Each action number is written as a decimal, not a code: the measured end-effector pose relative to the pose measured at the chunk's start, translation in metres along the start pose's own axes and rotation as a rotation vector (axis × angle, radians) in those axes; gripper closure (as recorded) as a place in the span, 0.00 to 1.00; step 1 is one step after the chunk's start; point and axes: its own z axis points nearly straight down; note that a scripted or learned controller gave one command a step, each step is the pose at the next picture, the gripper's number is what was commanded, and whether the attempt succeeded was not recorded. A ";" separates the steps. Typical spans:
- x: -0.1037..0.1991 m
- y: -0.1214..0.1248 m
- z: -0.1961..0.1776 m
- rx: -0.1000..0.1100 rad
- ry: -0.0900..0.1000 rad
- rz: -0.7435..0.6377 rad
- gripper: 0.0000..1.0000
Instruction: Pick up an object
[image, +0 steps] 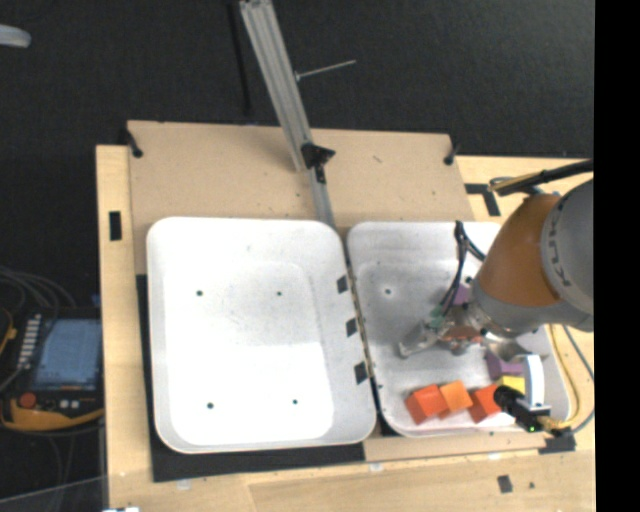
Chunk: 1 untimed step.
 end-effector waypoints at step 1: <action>-0.001 0.001 -0.012 -0.006 0.000 0.007 1.00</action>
